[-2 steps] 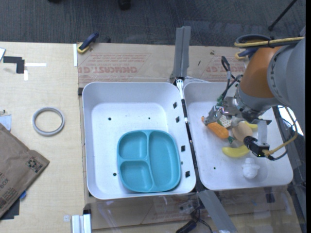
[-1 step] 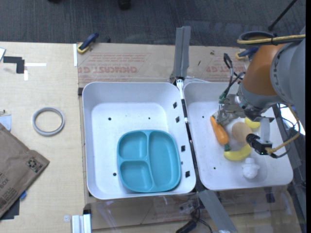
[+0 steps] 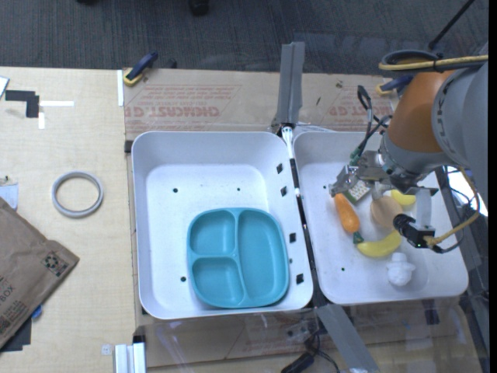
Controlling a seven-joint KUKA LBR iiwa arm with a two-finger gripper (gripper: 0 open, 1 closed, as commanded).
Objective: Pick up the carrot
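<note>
The carrot (image 3: 347,212) lies on the floor of the right bin (image 3: 334,274), near its left side, its length running from upper left to lower right. The gripper (image 3: 353,183) hangs just above the carrot's upper end, close to it; I cannot tell how the gripper is set, and nothing is seen in its grasp. A banana (image 3: 379,245) lies just beside the carrot's lower end, and a small white object (image 3: 400,270) rests below that. The left bin (image 3: 155,208) holds a teal divided plate (image 3: 237,256).
</note>
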